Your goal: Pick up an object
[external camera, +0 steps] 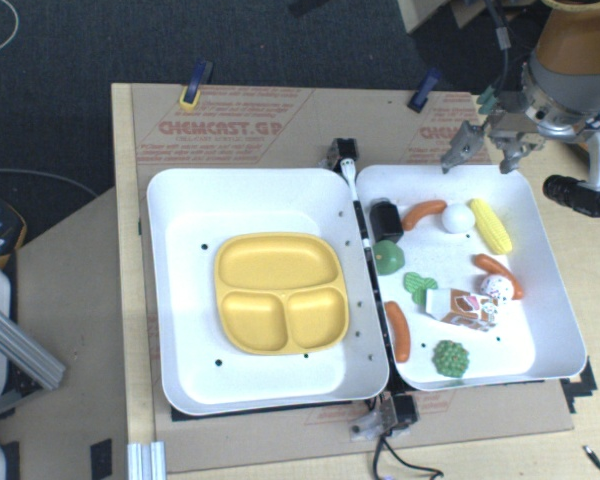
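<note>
My gripper (483, 154) hangs open above the far edge of the right bin (550, 318), nothing between its fingers. Below it in that bin lie an orange sausage (424, 212), a white ball (458, 218) and a yellow corn cob (491, 225). Further forward are a black block (384, 219), a green round piece (388, 257), a green leafy piece (419, 287), a carrot (496, 267), a white patterned egg (496, 288), a small printed carton (459, 306), another orange sausage (397, 330) and a broccoli floret (450, 357).
The left bin (180, 268) holds a yellow divided plate (280, 291). Clamps (192, 86) sit on the board's far edge, and a black bracket (344, 153) stands between the bins. A black handle (577, 194) juts in at the right.
</note>
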Available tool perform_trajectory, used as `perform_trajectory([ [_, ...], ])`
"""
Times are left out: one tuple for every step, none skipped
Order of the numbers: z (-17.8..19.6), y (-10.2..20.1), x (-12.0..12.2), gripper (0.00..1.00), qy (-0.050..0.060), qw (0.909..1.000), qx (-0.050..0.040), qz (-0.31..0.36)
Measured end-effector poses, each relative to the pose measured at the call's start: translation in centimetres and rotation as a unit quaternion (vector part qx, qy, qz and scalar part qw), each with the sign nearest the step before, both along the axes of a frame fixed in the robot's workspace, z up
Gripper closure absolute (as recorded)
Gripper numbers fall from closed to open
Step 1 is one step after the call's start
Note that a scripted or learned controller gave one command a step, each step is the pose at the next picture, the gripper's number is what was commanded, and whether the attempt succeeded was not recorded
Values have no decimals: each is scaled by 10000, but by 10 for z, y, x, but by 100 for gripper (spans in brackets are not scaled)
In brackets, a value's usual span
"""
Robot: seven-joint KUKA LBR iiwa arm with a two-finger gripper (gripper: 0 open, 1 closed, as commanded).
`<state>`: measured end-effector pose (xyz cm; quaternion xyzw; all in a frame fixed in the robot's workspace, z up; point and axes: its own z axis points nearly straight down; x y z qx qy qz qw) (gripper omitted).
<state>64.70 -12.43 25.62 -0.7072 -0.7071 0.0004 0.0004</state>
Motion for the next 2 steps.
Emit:
perform_trajectory([
  [-55,-2,-11,0,31,10000,6,-4],
  [-118,-7,-14,0,35,10000,7,-4],
])
